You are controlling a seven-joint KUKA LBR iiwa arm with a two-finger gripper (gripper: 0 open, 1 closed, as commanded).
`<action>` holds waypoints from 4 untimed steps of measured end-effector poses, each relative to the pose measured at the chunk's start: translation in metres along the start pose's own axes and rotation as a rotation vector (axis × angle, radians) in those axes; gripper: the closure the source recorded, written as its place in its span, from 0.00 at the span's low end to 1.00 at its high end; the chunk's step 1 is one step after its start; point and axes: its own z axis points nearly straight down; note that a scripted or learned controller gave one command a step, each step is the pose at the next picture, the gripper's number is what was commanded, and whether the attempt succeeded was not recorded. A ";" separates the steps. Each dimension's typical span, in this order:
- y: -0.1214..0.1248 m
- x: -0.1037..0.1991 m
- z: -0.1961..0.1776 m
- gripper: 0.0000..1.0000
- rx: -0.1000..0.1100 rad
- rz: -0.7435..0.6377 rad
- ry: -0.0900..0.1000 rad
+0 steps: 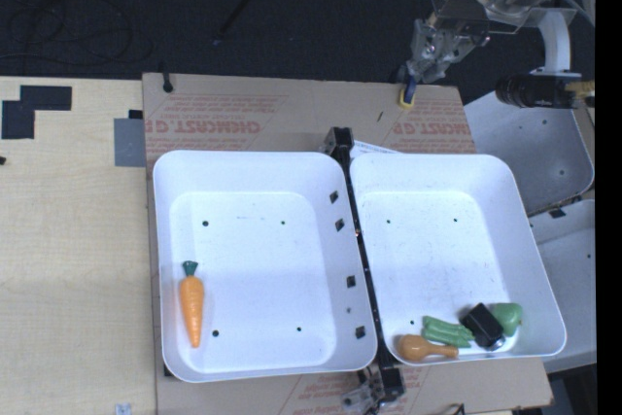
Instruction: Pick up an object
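An orange carrot with a green top (191, 303) lies near the front left of the left bin (248, 172). In the right bin (437, 172), at the front right corner, sit a green pod (446, 330), a tan pear-shaped piece (424, 348), a black block (483, 325) and a green piece (507, 314), all close together. My gripper (428, 65) hangs high beyond the back edge of the right bin, far from all these objects. I see nothing between its fingers.
The two white bins rest on a cardboard sheet (292, 117) over a light wooden bench (68, 238). A black clip (339, 143) joins the bins at the back. A small yellow-black item (407, 95) lies on the cardboard under the gripper. Cables lie on the dark floor behind.
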 end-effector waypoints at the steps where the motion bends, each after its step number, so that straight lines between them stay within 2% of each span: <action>1: -0.001 0.076 0.027 1.00 0.022 -0.004 0.001; 2: -0.002 0.144 0.063 1.00 0.024 -0.004 0.000; 3: -0.004 0.212 0.003 1.00 0.014 -0.005 0.003; 4: 0.001 0.181 -0.092 1.00 0.010 0.003 0.001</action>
